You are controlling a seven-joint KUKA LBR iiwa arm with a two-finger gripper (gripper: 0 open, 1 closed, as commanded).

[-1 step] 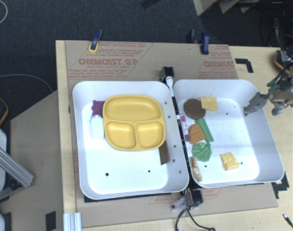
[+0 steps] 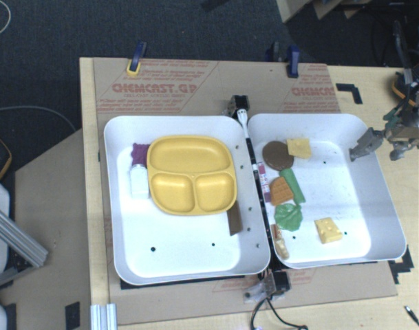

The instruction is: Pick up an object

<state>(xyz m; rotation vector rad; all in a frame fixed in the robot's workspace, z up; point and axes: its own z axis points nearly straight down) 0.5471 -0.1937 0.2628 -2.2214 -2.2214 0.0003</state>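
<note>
The gripper (image 2: pixel 376 146), fingers spread and holding nothing, hovers at the right bin's (image 2: pixel 374 246) edge; the yellow block (image 2: pixel 328 229) looks light, stiff, easily pinched across its flat sides.

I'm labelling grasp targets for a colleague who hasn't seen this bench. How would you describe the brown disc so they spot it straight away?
Look in the right-hand white bin, at its far left corner near the divider between the bins. The brown disc lies there flat, touching a pale yellow block on its right. It is the one round, dark brown item; its neighbours are yellow, orange or green.
</note>
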